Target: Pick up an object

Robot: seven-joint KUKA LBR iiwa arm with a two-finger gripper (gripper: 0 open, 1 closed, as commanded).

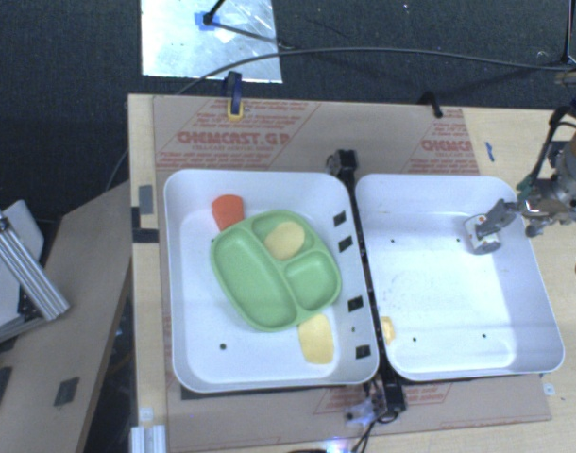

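One small yellow piece low in the right bin, well apart from the tool, finger state unclear.

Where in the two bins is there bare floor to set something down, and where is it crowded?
Right bin: most of its floor is bare, from the gripper at the upper right down to the small yellow piece by the left wall. Left bin: crowded by the green tray, orange piece and yellow piece; bare only along the left wall and lower-left corner.
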